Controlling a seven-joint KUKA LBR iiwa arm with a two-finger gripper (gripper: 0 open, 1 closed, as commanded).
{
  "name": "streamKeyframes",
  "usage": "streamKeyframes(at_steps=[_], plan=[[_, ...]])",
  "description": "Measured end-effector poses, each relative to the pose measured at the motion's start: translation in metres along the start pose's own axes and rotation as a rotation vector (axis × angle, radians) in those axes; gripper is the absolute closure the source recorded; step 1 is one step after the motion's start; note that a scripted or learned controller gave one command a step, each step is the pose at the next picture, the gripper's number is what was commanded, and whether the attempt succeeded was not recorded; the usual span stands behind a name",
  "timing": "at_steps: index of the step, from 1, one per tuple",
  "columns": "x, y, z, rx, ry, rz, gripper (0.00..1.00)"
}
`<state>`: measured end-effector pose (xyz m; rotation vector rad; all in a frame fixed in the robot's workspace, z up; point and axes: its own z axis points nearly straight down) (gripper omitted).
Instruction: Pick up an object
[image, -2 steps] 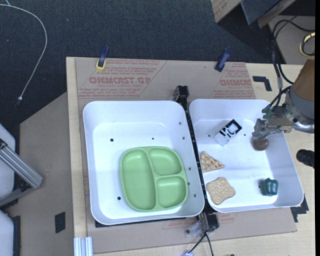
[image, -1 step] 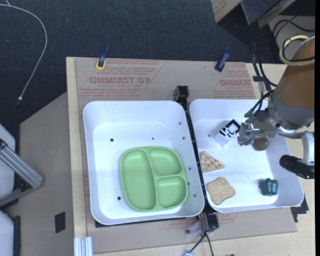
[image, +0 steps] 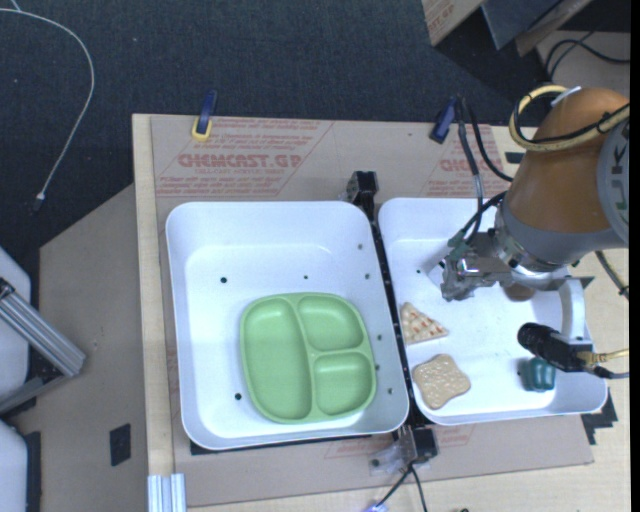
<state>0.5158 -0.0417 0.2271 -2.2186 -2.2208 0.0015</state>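
Here the claw (image: 462, 280) hangs above the right bin (image: 480, 385), its grip unreadable.

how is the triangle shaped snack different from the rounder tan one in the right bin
The triangular snack has straight edges and a speckled, reddish surface; the rounder tan piece has lobed, wavy edges and a plain beige surface. The triangular one lies farther up the bin, the tan one nearer the front rim. Both lie flat by the bin's left wall.
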Motion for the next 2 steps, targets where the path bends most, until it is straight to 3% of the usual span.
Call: streamKeyframes(at_steps=[2], plan=[[0.103,-0.019,0.017,0.001,0.002,-0.005,1.0]])
